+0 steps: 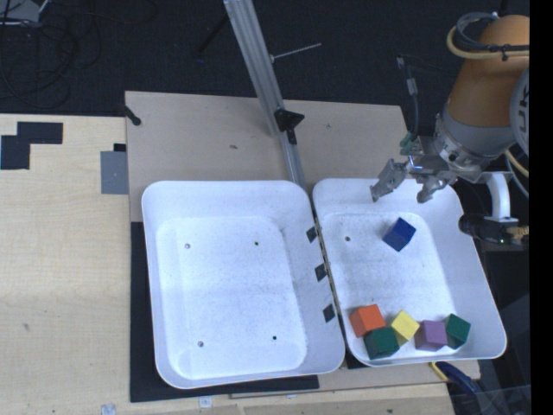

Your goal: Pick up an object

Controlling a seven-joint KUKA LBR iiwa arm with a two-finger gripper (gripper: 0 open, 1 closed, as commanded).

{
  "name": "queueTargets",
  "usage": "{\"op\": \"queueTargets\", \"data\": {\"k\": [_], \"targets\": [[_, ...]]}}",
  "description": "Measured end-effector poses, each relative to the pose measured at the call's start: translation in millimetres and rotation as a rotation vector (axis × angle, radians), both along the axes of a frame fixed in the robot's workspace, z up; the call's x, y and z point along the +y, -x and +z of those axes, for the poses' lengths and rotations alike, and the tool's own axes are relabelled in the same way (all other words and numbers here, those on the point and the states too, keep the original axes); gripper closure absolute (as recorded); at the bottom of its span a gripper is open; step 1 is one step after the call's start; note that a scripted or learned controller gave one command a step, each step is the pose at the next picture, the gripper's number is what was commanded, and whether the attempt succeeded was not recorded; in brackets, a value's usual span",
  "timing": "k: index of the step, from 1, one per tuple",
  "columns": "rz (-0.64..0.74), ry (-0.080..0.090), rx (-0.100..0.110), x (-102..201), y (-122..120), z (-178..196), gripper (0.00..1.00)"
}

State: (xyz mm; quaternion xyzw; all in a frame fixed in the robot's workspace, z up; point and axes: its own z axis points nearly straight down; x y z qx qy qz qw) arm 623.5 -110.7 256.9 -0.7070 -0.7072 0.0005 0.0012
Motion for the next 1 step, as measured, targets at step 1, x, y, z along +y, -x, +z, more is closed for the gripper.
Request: {"op": "queueTargets", "data": {"k": [1], "targets": [[-0.002,0.001,0.005,-66.8,-37.1,-120.8,0.0]]}}
